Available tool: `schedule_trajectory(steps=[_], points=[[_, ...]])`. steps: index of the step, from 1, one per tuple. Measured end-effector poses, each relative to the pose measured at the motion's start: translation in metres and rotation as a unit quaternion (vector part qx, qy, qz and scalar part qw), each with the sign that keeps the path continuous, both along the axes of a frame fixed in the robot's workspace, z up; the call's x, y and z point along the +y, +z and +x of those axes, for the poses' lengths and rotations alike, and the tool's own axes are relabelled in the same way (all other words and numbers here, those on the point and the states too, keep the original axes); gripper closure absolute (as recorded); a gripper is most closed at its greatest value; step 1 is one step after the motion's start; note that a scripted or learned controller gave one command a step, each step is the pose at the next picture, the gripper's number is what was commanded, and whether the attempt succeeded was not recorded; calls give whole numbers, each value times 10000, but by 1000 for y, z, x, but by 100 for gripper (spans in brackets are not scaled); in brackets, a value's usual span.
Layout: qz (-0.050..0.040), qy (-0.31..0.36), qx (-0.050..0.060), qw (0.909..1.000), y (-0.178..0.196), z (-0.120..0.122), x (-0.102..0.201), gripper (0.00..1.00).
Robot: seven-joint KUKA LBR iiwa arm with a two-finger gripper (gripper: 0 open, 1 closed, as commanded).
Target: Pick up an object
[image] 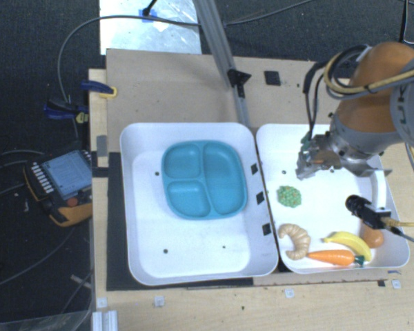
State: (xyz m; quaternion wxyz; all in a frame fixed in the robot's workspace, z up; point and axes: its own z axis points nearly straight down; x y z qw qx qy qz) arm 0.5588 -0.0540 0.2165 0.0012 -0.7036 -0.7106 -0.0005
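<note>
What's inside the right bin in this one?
A green clump, a croissant, a banana and a carrot lie in the right bin. The arm covers its far right corner, so anything there is hidden.

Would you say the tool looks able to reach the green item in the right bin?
Probably yes: the tool is close by, and the green item lies uncovered, apart from the croissant.

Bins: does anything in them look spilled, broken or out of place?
Nothing stands out. The green toy, croissant, banana and carrot lie inside the right bin, nothing spilled or broken. The plate lies flat in the left bin.
</note>
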Motion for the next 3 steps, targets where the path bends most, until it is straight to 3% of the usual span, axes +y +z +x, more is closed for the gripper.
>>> schedule_trajectory(steps=[3], points=[[3, 5, 3, 10000, -9, -49, 147, 100]])
